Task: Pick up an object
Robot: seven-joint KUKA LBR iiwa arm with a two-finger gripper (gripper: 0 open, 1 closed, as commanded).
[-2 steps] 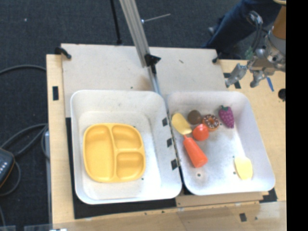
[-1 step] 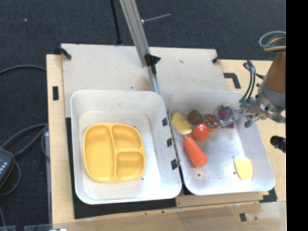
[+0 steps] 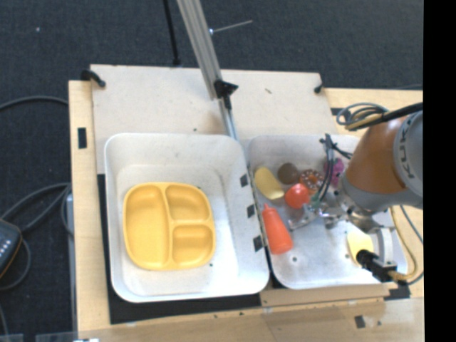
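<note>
The right bin (image 3: 313, 271) holds a pale yellow banana-like piece (image 3: 268, 182), a brown ball (image 3: 288, 172), a red tomato-like ball (image 3: 297, 195), an orange-red carrot-like piece (image 3: 276, 229) and a yellow item (image 3: 360, 244) near the right wall. My gripper (image 3: 317, 209) is low in this bin, just right of the red ball and the orange piece. The arm's grey and orange wrist (image 3: 377, 166) covers the bin's right part. A small cluster of beads (image 3: 311, 177) lies behind the red ball.
The left bin (image 3: 178, 152) holds a yellow three-compartment tray (image 3: 169, 225). A metal pole (image 3: 203, 41) slants up from between the bins. Cables (image 3: 360, 112) lie at the bench's right rear. Dark carpet surrounds the bench.
</note>
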